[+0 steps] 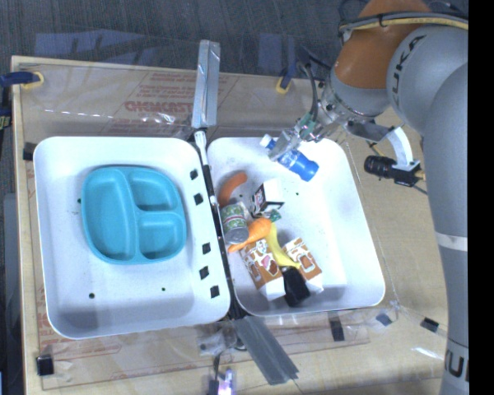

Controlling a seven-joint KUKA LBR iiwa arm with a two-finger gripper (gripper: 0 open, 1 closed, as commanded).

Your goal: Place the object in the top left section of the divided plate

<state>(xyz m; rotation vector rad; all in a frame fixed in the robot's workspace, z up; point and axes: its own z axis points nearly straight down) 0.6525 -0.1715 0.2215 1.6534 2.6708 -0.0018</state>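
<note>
While the divided plate [133, 215] sits well left of the pincer [290, 149] in the far bin [58, 303], you're mid-carry: pincer pinches the blue-capped bottle [295, 160] above the right bin [358, 253], toy pile [267, 241] below-left. Next you need a leftward traverse to the plate's top-left section.

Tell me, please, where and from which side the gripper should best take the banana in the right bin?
Probably the banana is best taken at its curved middle, from straight above, fingers across its narrow width. It lies flat on top of the carton, so the top is free, but the can and other items crowd its sides. The gripper is now over the bin's far end.
</note>
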